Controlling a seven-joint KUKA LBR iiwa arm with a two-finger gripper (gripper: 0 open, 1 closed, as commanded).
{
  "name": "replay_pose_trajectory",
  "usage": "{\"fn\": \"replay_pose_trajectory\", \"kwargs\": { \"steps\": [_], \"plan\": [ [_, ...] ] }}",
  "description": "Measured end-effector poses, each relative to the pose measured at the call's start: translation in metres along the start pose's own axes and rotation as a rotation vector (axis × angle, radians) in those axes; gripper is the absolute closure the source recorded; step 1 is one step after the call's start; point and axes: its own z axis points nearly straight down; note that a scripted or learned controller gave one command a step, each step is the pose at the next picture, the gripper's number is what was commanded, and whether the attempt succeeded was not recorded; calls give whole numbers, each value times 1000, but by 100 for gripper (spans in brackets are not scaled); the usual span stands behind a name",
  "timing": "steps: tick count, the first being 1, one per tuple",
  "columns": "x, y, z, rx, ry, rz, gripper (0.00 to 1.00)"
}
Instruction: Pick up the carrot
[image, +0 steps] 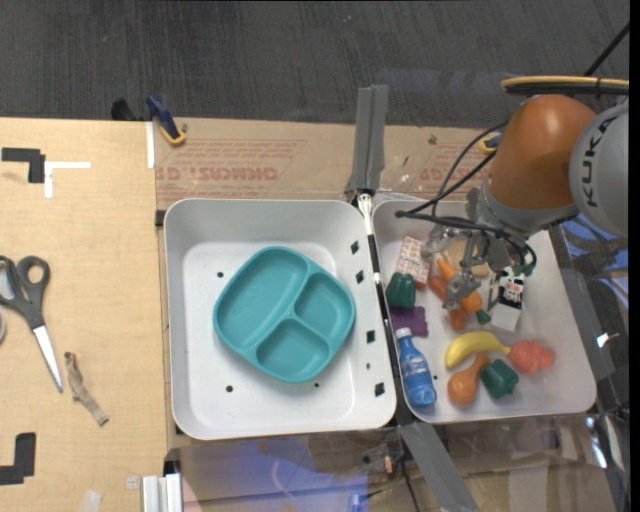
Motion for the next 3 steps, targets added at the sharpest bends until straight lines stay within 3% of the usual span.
{"fn": "replay_pose_trajectory", "kwargs": {
  "steps": [1,2,3],
  "plan": [
    [9,-10,0,-1,-3,20,0],
    [6,-10,-12,3,-13,18,100],
    [31,29,-78,-5,14,157,100]
  ]
}}
